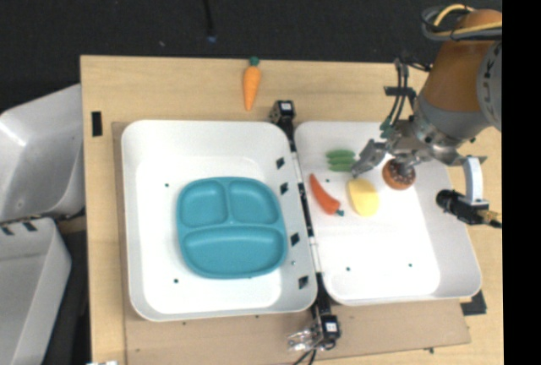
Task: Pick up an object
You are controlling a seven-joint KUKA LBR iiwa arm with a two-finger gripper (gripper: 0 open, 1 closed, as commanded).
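Note:
In the right bin (423, 270) lie a yellow fruit-like piece (364, 197), a red chili pepper (323, 195), a green piece (341, 159) and a brown round piece (398, 176). My gripper (372, 159) hangs over the upper part of this bin, just above the yellow piece and right of the green one. One finger (367, 160) shows, slanting down to the left. Nothing is visibly held. The brown piece is partly covered by the wrist.
The left bin (144, 270) holds a blue divided plate (230, 226). A toy carrot (251, 84) lies on the wooden bench behind the bins. A black clamp (283, 111) sits at the bins' top joint. A white object (38, 152) stands at the far left.

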